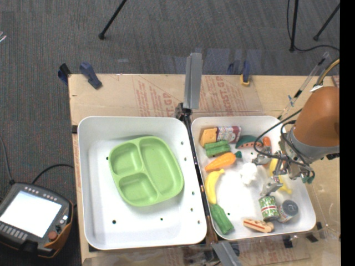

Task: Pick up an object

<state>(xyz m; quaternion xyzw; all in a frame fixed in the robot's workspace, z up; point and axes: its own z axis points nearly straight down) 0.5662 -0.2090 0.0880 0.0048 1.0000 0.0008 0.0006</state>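
my pincer (273,186) hung low in the right bin (308,204), coming in from the right with the orange band of my arm (317,118) above it. whether it was wide or narrow i could not tell; the wrist and its cables hid that from above, and nothing showed gripped in it.

the things i could choose from all lay in that right bin, crowded enough that a clean descent mattered. just below the pincer stood a small green-and-white can (268,208), touching a grey tin (288,209), with a hot dog (257,225) beside them near the front wall. to the left lay a white lump (248,173), a banana (212,185), a carrot (221,161) and a green cucumber (222,219). along the back wall sat a bottle with a red label (227,133) and a block of cheese (208,136).

the left bin (89,148) held a green divided plate (146,169), lying flat.

i judged the can the likeliest target, since it was nearest and stood upright, though the tin against it could spoil the grip. the pick was not yet made.
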